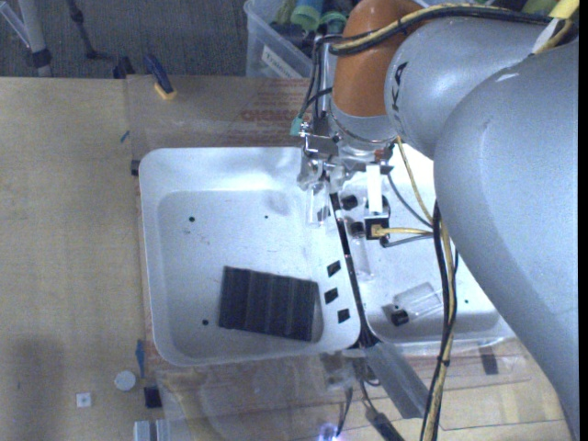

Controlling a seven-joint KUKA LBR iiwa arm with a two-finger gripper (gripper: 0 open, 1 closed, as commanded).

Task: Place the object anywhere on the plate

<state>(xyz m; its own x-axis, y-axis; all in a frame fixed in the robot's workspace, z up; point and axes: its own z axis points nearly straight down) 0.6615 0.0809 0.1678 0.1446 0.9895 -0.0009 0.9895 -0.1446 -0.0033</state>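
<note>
The task's object, a small clear piece with a black end, lies on the floor of the right bin, near that bin's front wall. Its long axis runs on a slant across the view, with the black end pointing to the lower left and the clear end to the upper right. It lies flat and alone, touching neither the bin wall nor the arm. The gripper hangs over the seam where the two bins meet, towards their far side, below the arm's orange band. The object is lower in the view than the gripper and to its right, clearly apart from it, with bare white bin floor between them. Whether the gripper is released or clenched cannot be told from this angle, and nothing can be seen held in it. The plate, a dark ribbed rectangle, lies flat in the left bin, near its front right corner. Its long axis runs roughly left to right with a slight downward tilt to the right, and its ribs run across the short side. The raised rims between the bins separate the plate from the object. A yellow cable runs from the wrist across the right bin, passing above the object in the view. Behind the bins stands a clear tub of coloured items.
</note>
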